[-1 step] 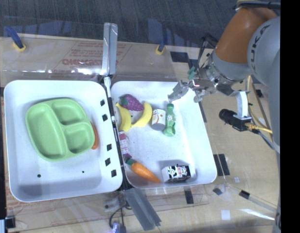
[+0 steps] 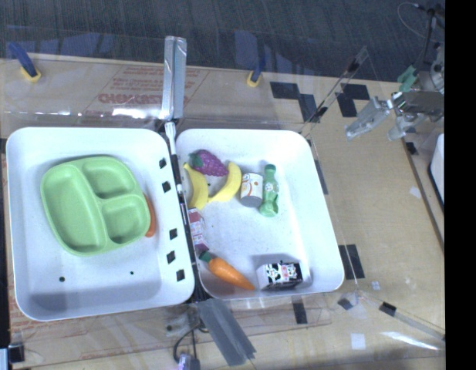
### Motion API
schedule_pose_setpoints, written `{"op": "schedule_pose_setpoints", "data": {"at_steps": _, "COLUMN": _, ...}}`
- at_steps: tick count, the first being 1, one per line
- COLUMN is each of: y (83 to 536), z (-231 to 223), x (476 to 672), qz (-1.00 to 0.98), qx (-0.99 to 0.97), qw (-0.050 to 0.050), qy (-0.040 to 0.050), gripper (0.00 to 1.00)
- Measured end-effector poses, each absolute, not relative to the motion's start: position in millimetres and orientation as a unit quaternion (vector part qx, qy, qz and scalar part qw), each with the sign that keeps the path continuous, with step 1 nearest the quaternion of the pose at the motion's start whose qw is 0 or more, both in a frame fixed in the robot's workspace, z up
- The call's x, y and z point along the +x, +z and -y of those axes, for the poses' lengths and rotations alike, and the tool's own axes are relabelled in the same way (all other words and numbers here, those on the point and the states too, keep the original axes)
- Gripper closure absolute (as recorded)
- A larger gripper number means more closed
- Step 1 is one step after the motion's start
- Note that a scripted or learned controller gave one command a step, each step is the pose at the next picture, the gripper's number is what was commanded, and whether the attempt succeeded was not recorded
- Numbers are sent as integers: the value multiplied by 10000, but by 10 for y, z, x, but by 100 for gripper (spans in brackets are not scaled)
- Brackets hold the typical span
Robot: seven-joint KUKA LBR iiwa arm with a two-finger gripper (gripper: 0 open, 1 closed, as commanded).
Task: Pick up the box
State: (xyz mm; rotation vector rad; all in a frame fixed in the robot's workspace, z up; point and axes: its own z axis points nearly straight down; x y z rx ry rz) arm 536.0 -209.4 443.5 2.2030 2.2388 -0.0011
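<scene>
The box (image 2: 280, 274) is a small carton with a black-and-white cow pattern. It lies on its side in the near right corner of the right bin (image 2: 319, 206), next to a carrot (image 2: 226, 273). My gripper (image 2: 361, 126) hangs outside the bins, above the bench to the upper right of the right bin, far from the box. Nothing shows in its grasp.
The right bin also holds a banana (image 2: 210, 187), purple grapes (image 2: 207, 162), a small can (image 2: 251, 190), a green bottle (image 2: 269, 190) and a pink packet (image 2: 195, 227) by its left wall. In the left bin (image 2: 37, 284) lies a green divided plate (image 2: 95, 203) with an orange item (image 2: 150, 217) beside it.
</scene>
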Motion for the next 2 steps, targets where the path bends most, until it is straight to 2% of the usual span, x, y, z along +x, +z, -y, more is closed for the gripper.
{"op": "schedule_pose_setpoints", "data": {"at_steps": 1, "y": 3507, "z": 2097, "x": 5243, "qz": -7292, "qx": 6843, "qw": -10, "qy": -11, "gripper": 0}}
{"op": "schedule_pose_setpoints", "data": {"at_steps": 2, "y": 3615, "z": 2092, "x": 5252, "qz": -7313, "qx": 6820, "qw": -8, "qy": -15, "gripper": 100}}
